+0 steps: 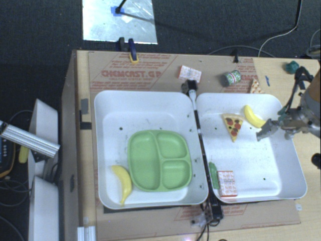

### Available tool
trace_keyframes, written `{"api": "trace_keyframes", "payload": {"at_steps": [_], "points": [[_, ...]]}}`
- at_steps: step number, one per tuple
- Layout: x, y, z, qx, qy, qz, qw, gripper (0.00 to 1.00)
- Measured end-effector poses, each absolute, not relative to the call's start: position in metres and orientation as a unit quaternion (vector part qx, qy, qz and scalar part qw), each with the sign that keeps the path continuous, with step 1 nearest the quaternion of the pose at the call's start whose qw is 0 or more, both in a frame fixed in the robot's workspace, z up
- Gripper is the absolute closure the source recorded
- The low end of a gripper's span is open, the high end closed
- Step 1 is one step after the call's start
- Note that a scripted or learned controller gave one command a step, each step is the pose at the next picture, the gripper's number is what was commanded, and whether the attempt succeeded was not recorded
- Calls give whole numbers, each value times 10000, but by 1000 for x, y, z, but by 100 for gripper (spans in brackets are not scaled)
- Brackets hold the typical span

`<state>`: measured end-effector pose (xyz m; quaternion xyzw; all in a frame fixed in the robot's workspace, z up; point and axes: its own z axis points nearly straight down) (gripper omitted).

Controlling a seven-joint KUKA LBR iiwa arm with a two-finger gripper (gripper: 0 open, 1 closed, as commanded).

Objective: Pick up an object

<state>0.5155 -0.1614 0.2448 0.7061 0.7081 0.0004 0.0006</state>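
Camera view, looking down at a slant, gives us two white bins side by side on a brown board. We see the left bin [100, 134] holding a green divided plate [159, 160] and, touching its lower left edge, a yellow banana [122, 183]. We see the right bin [291, 174] holding a pizza slice [232, 126] near its upper wall, a second banana [253, 117] just beside the slice on the right, and at the lower left a small carton [226, 183] with a green thing [213, 174] next to it that is partly tucked against the divider and too small for us to name. We find the arm [313, 102] coming in from the right, cut off by the frame edge, so we see little beyond its wrist. We place the gripper [264, 130] over the right bin, just below and right of the second banana and apart from it; its dark tip is blurred, and we cannot tell how the claw stands. On the board above the bins we make out a small can [232, 77] and a paper tag [190, 74], its print unreadable.
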Motion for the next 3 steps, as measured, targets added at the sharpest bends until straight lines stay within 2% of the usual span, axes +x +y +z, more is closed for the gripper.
{"api": "trace_keyframes", "payload": {"at_steps": [1, 2, 3], "points": [[629, -152, 104, 7058, 7084, -12, -26, 0], [615, -130, 84, 7052, 7090, 4, 5, 0], [616, -130, 95, 7050, 7092, 9, 14, 100]]}}
